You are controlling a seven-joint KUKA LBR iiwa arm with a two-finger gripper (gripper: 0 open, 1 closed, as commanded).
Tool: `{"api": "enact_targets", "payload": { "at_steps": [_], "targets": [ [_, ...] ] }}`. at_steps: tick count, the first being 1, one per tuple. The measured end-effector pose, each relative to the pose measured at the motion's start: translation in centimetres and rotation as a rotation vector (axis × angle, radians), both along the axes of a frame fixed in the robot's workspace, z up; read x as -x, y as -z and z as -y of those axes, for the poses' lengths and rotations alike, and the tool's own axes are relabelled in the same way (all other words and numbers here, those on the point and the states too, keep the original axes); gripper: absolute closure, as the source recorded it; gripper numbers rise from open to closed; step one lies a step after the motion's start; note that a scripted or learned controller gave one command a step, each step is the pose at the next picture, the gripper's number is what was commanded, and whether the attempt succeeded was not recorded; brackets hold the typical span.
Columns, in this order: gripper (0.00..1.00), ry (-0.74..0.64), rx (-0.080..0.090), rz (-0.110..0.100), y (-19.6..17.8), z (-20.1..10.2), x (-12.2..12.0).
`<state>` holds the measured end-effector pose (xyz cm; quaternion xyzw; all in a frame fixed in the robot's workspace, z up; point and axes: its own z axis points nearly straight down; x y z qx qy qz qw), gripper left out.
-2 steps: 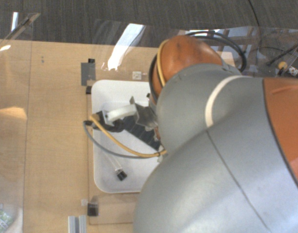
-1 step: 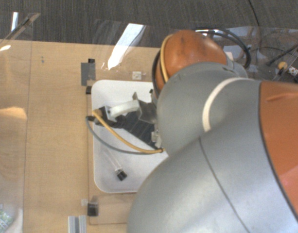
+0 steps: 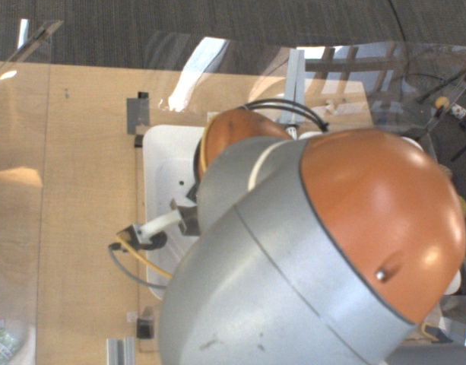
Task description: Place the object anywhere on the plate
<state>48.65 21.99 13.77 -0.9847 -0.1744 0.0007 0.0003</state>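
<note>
One grey arm (image 3: 293, 280) with two orange caps filled most of the bench (image 3: 73, 181). Left of the arm, part of one white bin (image 3: 160, 173) showed. Two small black brackets sat beside that bin, one above and one below.

Grey arm (image 3: 240, 280) with big orange cap (image 3: 377, 204); white bin (image 3: 168, 162); light wood-grain tabletop (image 3: 73, 166); dark ribbed floor (image 3: 179, 6); yellow and black cables (image 3: 141, 258).
</note>
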Motion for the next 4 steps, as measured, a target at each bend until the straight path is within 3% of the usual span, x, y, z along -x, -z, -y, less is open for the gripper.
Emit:
{"api": "enact_targets", "payload": {
  "at_steps": [1, 2, 4],
  "targets": [
    [1.00, 0.078, -0.005, 0.007, 4.8, -1.6, -0.2],
    [1.00, 0.107, -0.003, 0.016, 4.7, 7.1, -0.5],
    [1.00, 0.138, -0.004, 0.013, 4.7, 4.9, -2.9]
  ]
}}
